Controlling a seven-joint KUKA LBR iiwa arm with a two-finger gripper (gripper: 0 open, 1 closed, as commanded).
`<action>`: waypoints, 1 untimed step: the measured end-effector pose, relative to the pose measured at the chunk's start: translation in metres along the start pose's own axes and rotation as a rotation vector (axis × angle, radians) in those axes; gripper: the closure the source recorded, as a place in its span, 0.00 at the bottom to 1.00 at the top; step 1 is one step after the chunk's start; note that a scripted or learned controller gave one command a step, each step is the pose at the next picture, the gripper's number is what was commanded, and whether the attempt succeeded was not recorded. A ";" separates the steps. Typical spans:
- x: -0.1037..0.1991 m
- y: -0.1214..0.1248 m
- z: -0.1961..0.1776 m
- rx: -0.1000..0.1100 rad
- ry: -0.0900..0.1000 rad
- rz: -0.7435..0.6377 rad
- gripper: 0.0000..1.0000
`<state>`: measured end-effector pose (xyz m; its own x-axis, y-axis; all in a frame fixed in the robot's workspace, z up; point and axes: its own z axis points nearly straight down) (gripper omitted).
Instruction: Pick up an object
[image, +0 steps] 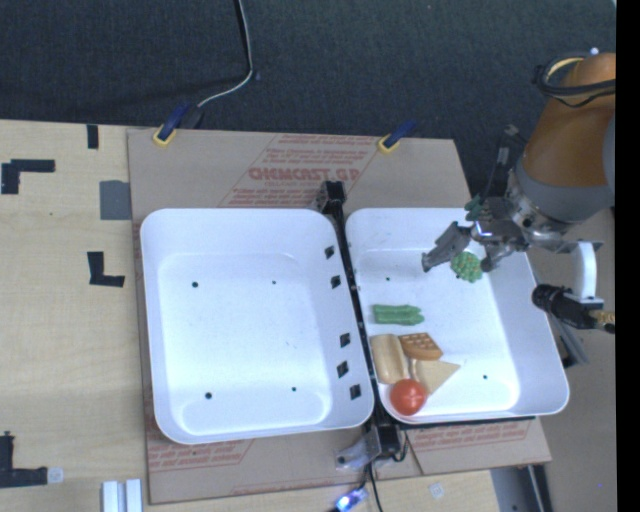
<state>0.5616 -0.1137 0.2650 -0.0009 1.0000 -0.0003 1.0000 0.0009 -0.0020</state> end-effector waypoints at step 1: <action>0.029 0.006 0.086 0.006 0.002 -0.002 0.00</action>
<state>0.5672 -0.0845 0.1788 -0.0025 1.0000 0.0014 1.0000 0.0025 -0.0083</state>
